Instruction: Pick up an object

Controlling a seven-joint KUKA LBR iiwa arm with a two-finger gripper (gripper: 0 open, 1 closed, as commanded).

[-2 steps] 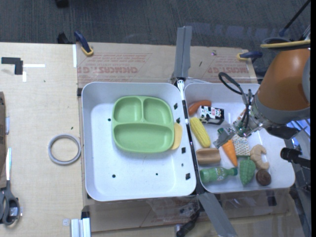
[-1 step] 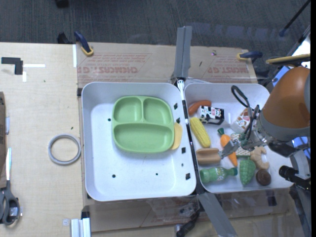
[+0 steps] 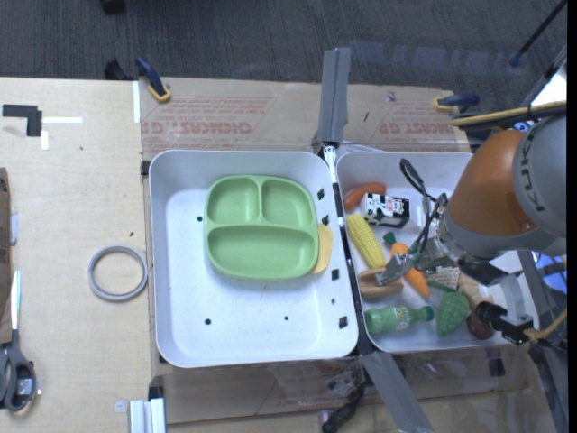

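Observation:
My gripper point(image 3: 403, 265) is low in the right bin point(image 3: 451, 158), reaching in from the right under the grey and orange arm point(image 3: 491, 197). Its tip is over an orange carrot point(image 3: 415, 283) and a tan bun-like piece point(image 3: 377, 284), just right of a yellow corn cob point(image 3: 364, 240). I cannot tell whether it touches either. A green bottle point(image 3: 397, 317) lies near the bin's front. A red sausage point(image 3: 361, 192) and a black-and-white carton point(image 3: 387, 207) lie at the back left.
The left bin point(image 3: 171, 269) holds a green divided plate point(image 3: 262, 227) with a yellow piece point(image 3: 325, 249) at its right edge. A green leafy toy point(image 3: 453, 312) and a brown item point(image 3: 481, 319) sit front right. A tape ring point(image 3: 117, 271) and scissors point(image 3: 16, 368) lie on the bench at left.

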